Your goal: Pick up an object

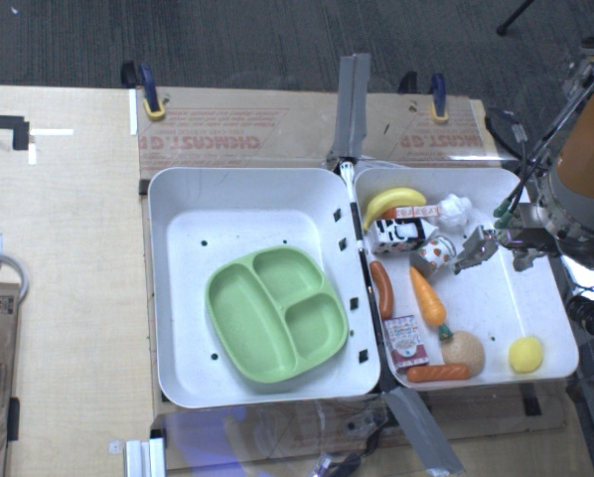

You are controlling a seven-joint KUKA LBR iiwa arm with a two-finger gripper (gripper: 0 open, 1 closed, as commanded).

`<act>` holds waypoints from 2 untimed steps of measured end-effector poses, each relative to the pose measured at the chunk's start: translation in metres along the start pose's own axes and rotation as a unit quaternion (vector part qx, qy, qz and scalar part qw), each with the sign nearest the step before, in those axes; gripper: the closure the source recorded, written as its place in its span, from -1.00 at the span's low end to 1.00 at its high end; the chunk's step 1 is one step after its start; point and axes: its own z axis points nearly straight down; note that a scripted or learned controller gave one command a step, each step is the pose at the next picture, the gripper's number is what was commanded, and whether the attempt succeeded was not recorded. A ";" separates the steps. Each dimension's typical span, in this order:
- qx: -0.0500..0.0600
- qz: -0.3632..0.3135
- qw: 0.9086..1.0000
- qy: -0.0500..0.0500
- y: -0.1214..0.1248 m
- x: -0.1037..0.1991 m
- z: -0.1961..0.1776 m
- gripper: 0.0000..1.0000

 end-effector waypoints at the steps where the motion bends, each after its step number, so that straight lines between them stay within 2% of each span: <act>1: 0.000 -0.088 0.996 0.000 0.015 0.002 0.092 -1.00; 2: -0.002 -0.100 0.995 0.000 0.021 -0.010 0.184 -1.00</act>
